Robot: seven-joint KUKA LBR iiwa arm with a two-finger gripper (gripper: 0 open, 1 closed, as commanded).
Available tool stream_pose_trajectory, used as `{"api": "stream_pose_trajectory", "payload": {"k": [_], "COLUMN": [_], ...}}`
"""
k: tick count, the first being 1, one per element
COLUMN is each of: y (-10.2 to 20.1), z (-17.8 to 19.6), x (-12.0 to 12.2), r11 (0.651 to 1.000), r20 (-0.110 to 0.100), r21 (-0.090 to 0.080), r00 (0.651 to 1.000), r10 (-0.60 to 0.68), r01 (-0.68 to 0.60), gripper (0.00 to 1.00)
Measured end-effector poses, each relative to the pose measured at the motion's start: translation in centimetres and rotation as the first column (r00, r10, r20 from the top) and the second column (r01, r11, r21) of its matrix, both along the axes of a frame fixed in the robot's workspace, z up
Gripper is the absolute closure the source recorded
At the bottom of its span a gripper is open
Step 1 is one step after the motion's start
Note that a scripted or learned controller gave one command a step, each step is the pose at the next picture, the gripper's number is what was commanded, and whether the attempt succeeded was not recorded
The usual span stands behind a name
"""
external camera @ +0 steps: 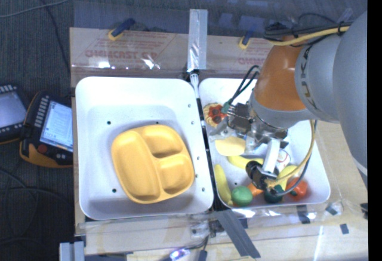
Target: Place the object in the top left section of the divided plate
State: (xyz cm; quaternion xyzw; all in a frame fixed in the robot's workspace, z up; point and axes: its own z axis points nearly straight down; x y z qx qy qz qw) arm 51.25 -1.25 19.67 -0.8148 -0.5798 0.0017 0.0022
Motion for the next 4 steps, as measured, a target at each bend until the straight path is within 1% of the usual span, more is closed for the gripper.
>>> {"api": "stream_pose_trajectory", "payload": {"k": [1,2,3,4], "y": [1.3,4.3,4.4,11.1], "z": [-1.4,-1.5,-0.7,-1.5], "x": [-1.7,-3.0,-3.0,4.6], "r11": [0.989,0.995,0.994,0.998], "r20": [0.000,0.000,-0.004,-0.001], "r21": [0.000,0.001,0.003,-0.004], "r00": [0.989,0.995,0.994,0.998], "r10": [0.151,0.104,0.106,0.064], "r01": [-0.151,-0.104,-0.106,-0.064], "gripper": [1.00,1.00,1.00,1.00]}}
